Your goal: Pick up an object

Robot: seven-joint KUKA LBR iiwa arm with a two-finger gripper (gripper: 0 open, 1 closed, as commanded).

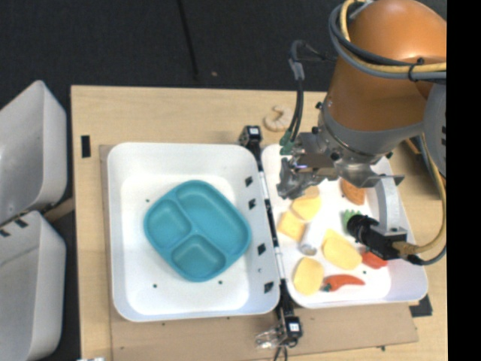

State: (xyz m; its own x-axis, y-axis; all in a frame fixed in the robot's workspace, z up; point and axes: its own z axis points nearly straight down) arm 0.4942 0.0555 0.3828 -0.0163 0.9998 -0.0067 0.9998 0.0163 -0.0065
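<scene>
My gripper [295, 179] hangs low over the upper left part of the right bin [406, 280], under the big orange band of the arm. Just below it lies a yellow food piece [306, 205], with another yellow piece [291, 224] beside that. Farther down the bin lie two more yellow pieces [340, 250] [307, 274], a small white cylinder [308, 237], a red chili pepper [343, 282] and an orange piece [352, 192] partly under the arm. The wrist hides the bin's top area.
The left bin [124, 277] holds a blue divided plate [197, 230]. A dark clip-lined ridge [264, 216] separates the two bins. A black fitting with a cable [373, 235] lies over the right bin's right side, next to a green item [352, 218].
</scene>
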